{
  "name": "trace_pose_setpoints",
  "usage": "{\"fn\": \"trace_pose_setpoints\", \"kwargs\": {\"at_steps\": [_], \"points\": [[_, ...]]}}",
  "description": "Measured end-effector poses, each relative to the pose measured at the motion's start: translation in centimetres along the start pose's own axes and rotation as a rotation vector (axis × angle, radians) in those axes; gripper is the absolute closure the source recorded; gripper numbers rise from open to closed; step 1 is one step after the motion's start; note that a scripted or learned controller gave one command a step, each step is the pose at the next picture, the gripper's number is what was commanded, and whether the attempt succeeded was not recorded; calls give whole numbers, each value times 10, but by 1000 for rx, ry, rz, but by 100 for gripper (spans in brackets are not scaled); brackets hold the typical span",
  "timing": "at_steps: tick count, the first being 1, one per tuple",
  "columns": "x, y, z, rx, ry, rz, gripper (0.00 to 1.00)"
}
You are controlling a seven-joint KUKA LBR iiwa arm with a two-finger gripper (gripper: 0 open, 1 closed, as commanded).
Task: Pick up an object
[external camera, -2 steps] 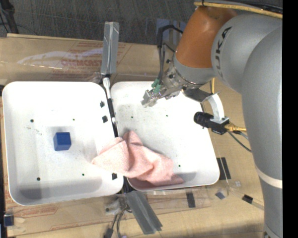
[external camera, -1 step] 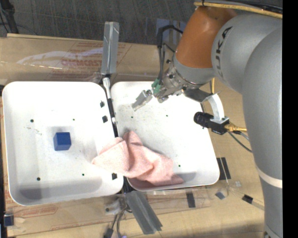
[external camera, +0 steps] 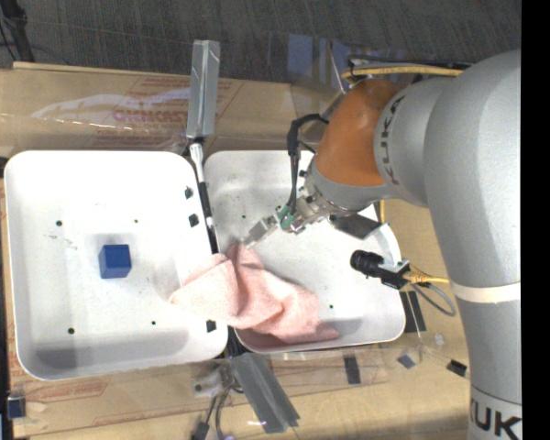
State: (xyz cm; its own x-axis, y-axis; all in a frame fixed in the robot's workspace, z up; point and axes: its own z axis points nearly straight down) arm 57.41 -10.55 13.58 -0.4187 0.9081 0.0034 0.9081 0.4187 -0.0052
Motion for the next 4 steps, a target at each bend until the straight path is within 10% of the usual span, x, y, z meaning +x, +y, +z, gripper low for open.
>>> {"fn": "trace_pose_setpoints", "kwargs": {"at_steps": [2,3,4], "points": [[46,-86,45,-4,-2,51,0],[87,-67,-55,-5,-1,423,0],[50,-85,37,-1,0,298,0]]}}
